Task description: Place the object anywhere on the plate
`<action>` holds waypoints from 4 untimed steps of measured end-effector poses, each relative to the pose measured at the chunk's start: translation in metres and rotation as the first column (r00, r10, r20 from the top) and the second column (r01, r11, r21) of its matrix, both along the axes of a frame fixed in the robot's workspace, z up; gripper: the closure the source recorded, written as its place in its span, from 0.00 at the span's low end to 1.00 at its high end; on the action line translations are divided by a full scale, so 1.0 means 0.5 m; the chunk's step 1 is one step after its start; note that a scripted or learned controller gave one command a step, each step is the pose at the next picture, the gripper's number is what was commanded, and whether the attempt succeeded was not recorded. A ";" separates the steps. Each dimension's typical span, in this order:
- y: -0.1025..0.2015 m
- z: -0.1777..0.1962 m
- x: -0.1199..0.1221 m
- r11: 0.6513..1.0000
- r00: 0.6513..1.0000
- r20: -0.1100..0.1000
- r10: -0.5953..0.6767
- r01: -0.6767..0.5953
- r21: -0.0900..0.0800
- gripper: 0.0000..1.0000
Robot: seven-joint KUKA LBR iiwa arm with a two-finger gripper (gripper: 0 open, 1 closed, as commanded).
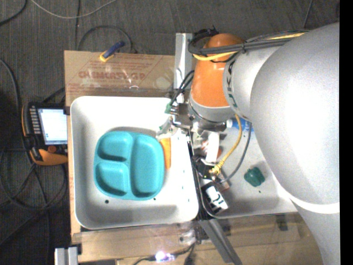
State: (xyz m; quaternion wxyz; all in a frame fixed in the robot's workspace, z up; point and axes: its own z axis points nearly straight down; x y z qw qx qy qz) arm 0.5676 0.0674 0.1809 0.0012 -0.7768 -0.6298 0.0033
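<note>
Nearest me, the front lip of the left white bin runs along the tabletop, and inside it sits a teal divided plate with three compartments. Just beside the plate's right edge, close enough that it may be touching, lies a small orange object, narrow and upright in the view, perhaps a carrot-shaped toy; I can't make out more. It looks light and rigid, likely smooth plastic, so a pinch across its narrow width near the middle seems the safest hold, since the ends could slip.

Over the divide between the bins hangs the claw, half hidden under the orange wrist band; whether it is parted or closed I cannot tell. In the right bin rests a small green object. Behind lies a cardboard sheet.
</note>
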 end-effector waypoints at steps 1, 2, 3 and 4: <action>0.046 -0.062 -0.024 0.998 0.998 0.040 -0.054 0.055 -0.009 0.00; -0.006 -0.050 -0.028 0.996 0.996 0.027 -0.083 0.084 -0.043 1.00; -0.016 -0.044 -0.031 0.995 0.996 0.019 -0.086 0.087 -0.054 1.00; -0.053 -0.036 0.046 1.000 0.997 -0.075 -0.017 0.017 -0.003 1.00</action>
